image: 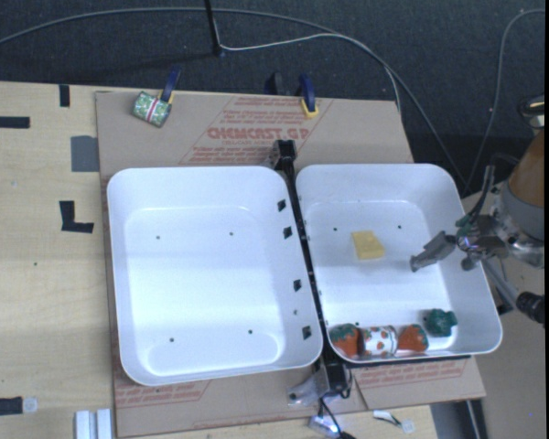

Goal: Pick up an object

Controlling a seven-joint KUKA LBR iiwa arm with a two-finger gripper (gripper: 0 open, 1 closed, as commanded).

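Objects: one yellow block [368,245], four toys in a row [393,337] | right bin [384,179] | gripper [432,252] state unclear

Grey arm [522,210], orange band, dark hand [436,250]

Robotics lab, clamped cardboard sheet [256,133], taped bench [37,273], trailing cables [348,44]

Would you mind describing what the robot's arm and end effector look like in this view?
At the right edge, the arm shows an orange band above a grey wrist. Its end effector is a dark grey, slim metal piece, with thin cables and small coloured fittings where it joins the wrist.
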